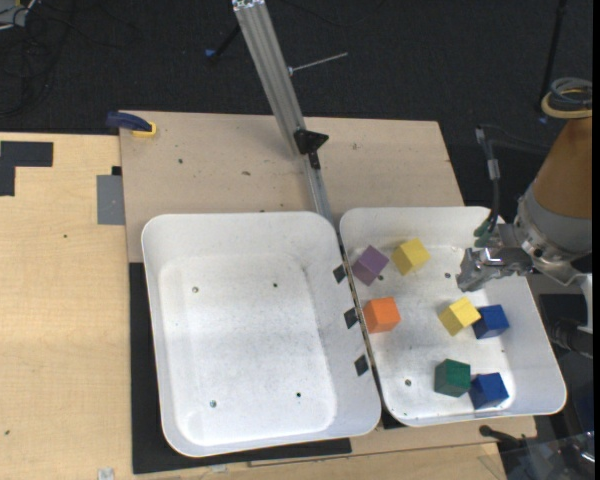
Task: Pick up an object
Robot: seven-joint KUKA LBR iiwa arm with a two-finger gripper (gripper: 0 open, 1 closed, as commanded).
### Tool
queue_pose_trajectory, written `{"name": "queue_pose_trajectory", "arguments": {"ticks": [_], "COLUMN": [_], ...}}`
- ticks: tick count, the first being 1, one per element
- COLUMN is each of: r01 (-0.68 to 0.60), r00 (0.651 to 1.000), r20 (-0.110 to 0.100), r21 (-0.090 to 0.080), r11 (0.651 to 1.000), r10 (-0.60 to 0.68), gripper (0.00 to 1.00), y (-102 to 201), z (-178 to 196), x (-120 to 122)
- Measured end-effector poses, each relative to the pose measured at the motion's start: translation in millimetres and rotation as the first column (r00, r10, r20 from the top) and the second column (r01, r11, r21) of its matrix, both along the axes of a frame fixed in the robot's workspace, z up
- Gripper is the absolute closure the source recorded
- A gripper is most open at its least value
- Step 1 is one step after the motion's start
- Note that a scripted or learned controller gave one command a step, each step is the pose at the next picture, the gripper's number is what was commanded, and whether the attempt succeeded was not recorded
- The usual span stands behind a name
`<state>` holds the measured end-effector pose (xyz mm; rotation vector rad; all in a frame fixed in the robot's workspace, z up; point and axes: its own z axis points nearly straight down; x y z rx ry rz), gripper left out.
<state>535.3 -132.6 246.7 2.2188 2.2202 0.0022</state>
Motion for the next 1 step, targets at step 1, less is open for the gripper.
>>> {"name": "queue_pose_trajectory", "arguments": {"ticks": [1], "r01": [-0.005], "r00": [1.0], "r20": [-0.006], "r21": [0.004], "r11": [1.0], "r10": [0.005], "gripper": [1.0], "y": [60.2], "z": [-2.2], "x": [0.6]}}
